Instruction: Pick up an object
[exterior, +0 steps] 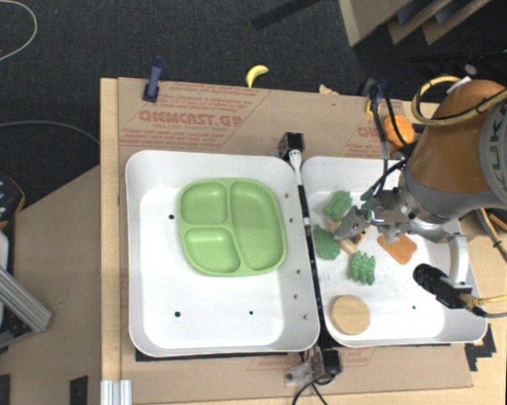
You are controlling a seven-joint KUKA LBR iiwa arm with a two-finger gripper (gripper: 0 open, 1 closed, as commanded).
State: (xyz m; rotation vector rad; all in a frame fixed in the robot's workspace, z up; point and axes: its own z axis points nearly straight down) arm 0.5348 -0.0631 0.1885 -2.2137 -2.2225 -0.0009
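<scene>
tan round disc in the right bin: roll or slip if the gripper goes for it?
The tan disc lies flat on the right bin, so it probably won't roll. Its low profile likely gives the fingers little edge to pinch. It looks smooth, so a push would probably slide it.

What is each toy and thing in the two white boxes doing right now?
Green divided plate: lying flat in the left bin, compartments bare.
Green toys: loose in the right bin.
Tan round disc: flat, near the front edge.
Orange piece: lying beside the gripper.
Gripper: low over the green toys.
</scene>
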